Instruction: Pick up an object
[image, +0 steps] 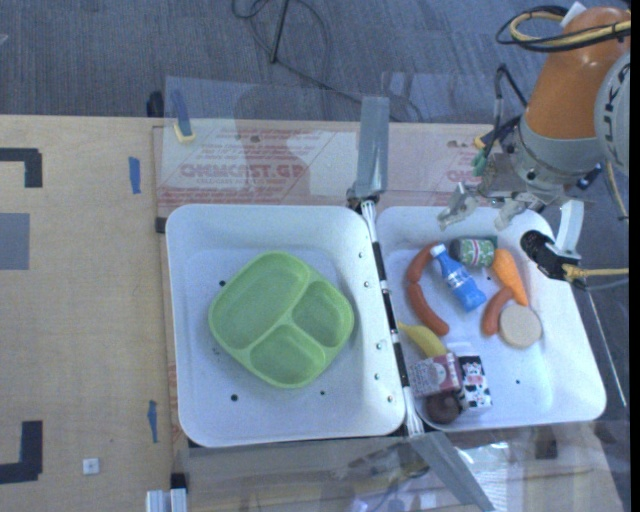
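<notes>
1. The green divided plate (283, 318) lies flat in the left bin (190, 250), well left of the blue bottle and apart from everything else.
2. The blue bottle (459, 281) lies on its side in the upper half of the right bin (570, 380). Its white cap end points up-left and its long axis slants down-right.
3. Left of the bottle curls an orange sausage-shaped toy (420, 293). Below the bottle sit a yellow banana (424, 340), a small carton (437, 375) and a cow-print box (474, 384).
4. Just above-right of the bottle, perhaps touching it, lies a green-labelled can (474, 250). To the bottle's right lie a carrot (510, 276) and a tan round disc (521, 326).
5. The gripper (478, 207) hangs above the bottle, over the bin's far rim, fingers spread apart and gripping nothing.
6. The bottle looks light, stiff and smooth, so probably slippery. A grip across its mid-body, square to the long axis, seems safest; the neighbours crowd it closely.
</notes>
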